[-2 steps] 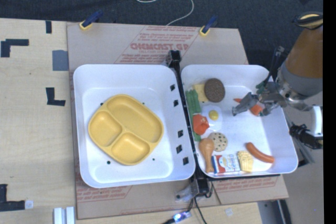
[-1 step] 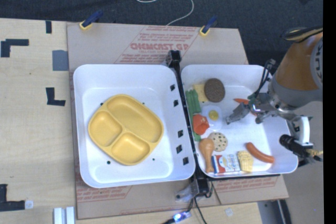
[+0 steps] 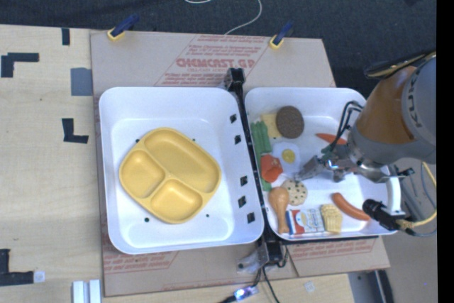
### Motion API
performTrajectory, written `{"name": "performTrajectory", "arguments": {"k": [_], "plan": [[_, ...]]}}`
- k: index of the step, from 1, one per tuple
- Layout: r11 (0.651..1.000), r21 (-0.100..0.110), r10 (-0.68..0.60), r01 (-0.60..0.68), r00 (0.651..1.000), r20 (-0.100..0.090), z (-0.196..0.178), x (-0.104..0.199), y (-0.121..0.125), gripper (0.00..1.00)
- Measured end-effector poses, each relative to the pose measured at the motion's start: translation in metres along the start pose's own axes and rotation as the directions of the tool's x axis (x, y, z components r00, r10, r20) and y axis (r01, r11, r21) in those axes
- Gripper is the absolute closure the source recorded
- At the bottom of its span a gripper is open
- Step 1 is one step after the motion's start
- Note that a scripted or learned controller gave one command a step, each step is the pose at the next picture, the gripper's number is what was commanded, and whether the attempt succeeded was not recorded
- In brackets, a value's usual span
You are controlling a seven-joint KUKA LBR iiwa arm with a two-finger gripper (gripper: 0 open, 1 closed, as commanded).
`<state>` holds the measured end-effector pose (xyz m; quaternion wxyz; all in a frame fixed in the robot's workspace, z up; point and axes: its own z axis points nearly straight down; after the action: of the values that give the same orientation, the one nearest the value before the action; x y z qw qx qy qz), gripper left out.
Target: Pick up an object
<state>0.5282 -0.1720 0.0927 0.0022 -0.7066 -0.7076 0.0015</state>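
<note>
Pincer [image 3: 311, 168] low in right bin [image 3: 312, 97], tips at bare floor; cannot tell its state, nothing visibly pinched. Nearest target: cookie [image 3: 296, 191] just near-left of it. Looks like toy food, likely light, stiff, smooth; take it across the edges. Tomato piece [image 3: 271, 168] left, sausage [image 3: 349, 206] near-right. Arm [image 3: 386, 120] enters from right, wrist bent down and leftward. Yellow tray [image 3: 169, 174] in left bin [image 3: 113, 152].
</note>
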Motion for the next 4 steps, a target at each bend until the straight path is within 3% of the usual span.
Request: {"name": "performTrajectory", "arguments": {"k": [1,2,4], "plan": [[1.000,-0.008,0.001,-0.001,1.000,0.002,0.007,0.001,0.001,0.00],[1.000,-0.007,0.000,0.000,1.000,0.004,-0.003,0.000,0.001,1.00],[1.000,-0.009,0.000,0.000,1.000,0.002,-0.129,0.001,-0.001,1.00]]}}
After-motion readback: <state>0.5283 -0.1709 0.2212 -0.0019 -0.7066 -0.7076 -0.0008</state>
